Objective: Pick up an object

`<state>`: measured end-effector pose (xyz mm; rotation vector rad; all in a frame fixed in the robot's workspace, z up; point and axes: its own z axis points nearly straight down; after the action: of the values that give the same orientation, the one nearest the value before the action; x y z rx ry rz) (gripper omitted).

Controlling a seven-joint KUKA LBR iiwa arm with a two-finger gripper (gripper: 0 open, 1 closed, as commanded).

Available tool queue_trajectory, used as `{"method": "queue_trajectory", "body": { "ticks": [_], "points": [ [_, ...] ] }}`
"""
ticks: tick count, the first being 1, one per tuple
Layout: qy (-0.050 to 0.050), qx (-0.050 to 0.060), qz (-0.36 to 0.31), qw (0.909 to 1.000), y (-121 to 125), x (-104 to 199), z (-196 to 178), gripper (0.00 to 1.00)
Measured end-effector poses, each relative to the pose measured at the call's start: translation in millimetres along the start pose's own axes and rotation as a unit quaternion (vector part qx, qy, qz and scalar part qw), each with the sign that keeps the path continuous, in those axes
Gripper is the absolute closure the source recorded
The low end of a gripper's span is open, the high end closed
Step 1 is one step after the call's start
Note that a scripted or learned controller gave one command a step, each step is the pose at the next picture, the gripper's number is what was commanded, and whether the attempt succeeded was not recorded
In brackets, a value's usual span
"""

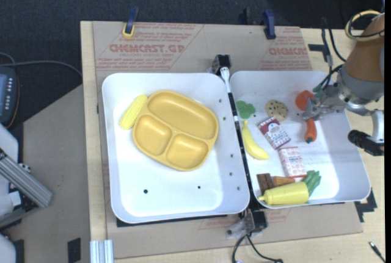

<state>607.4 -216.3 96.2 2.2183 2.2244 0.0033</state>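
Observation:
The right bin (345,185) holds several toy foods. My gripper (314,109) hangs low over the bin's far right part, between a red tomato (303,99) on its left and an orange carrot (311,131) just below it. It looks close to both; whether it touches either I cannot tell. Further left lie a cookie (277,109), a green broccoli piece (245,110), a banana (253,143) and a red-and-white carton (274,132).
Near the right bin's front lie a second carton (292,162), a brown bar (269,182), a yellow cylinder (286,194) and a green vegetable (312,180). The left bin (171,198) holds a yellow divided plate (176,129) and a corn cob (133,111).

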Motion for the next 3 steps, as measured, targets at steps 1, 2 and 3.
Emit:
{"method": "queue_trajectory", "body": {
  "ticks": [1, 2, 3],
  "points": [
    [-0.002, -0.002, 0.002, 1.0000, -8.0, -4.3, -57.5, 1.00],
    [-0.002, -0.002, 0.002, 1.0000, -11.9, -7.7, -102.8, 1.00],
    [-0.002, -0.002, 0.001, 1.0000, -10.8, -8.4, -131.1, 1.00]
  ]
}}
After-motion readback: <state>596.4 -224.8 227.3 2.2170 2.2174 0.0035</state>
